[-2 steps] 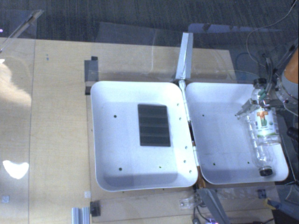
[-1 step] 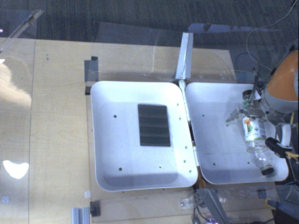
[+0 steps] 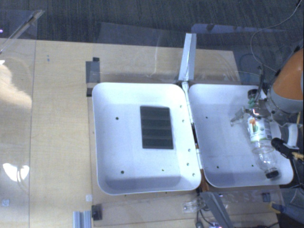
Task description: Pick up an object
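Low, arm [image 3: 287, 87] over bottle [image 3: 259, 139] in right bin [image 3: 213, 127]

The bottle [image 3: 259, 139] wears a label (print too small to read).

A flat black ribbed rectangular pad [image 3: 156, 127] is seen at the centre of the shallow white left bin [image 3: 109, 175]. A metal divider bar [image 3: 187, 56] stands at one o'clock from it.

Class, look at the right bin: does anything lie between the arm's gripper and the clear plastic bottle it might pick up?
Nothing visible does. The gripper is at the upper end of the clear plastic bottle, which lies along the right bin's right side. The dark ridged block sits apart in the left bin.
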Tool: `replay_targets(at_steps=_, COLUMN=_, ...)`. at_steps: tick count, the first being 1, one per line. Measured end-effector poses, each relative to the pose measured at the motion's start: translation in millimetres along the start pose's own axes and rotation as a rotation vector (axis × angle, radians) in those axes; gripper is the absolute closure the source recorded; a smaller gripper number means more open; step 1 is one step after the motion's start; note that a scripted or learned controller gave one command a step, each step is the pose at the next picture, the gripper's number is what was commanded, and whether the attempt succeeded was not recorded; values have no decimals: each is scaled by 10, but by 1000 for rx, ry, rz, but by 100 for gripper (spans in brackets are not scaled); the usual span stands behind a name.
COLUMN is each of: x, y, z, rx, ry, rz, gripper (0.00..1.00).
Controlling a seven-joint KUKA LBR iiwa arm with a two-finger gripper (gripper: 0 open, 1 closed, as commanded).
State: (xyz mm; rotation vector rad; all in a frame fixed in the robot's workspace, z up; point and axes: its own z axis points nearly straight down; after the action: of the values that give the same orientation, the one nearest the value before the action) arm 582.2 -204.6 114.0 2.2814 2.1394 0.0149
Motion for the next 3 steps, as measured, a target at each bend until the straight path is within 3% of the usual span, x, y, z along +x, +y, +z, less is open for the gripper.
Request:
replay_targets(at_steps=1, x=0, y=-1, z=1, rx=0, ry=0, rz=0, gripper=0)
replay_targets(at_steps=2, x=602, y=-123, z=-1071, rx=10, ry=2, rz=26, gripper=0)
replay_targets(at_steps=3, x=87, y=-313, z=100, rx=-2, ry=-2, rz=123, gripper=0)
